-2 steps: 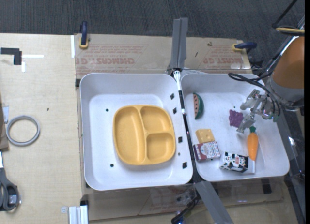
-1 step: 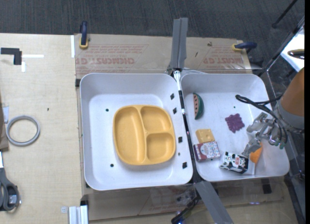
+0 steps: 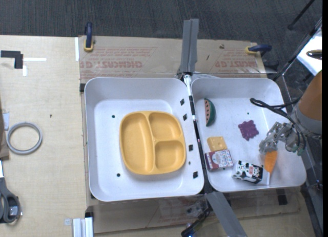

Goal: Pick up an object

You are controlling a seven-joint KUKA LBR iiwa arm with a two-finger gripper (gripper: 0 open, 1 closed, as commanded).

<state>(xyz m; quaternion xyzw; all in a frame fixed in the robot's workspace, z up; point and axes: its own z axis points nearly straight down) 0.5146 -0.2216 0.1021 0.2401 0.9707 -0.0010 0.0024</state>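
Observation:
The right bin (image 3: pixel 241 90) holds several small items: a watermelon slice (image 3: pixel 209 112), a purple grape cluster (image 3: pixel 248 129), a yellow cheese block (image 3: pixel 216 143), a red and white carton (image 3: pixel 219 159), a black and white box (image 3: pixel 249 172) and an orange carrot (image 3: pixel 270 160). My gripper (image 3: pixel 272 139) hangs low at the right side of this bin, just above the carrot's upper end and right of the grapes. Nothing is visibly held in it.
The left bin (image 3: pixel 102 98) holds a yellow divided plate (image 3: pixel 152 142). A black cable (image 3: pixel 269 105) loops over the right bin's far right corner. A tape ring (image 3: pixel 23 137) and scissors (image 3: pixel 7 208) lie on the bench at left.

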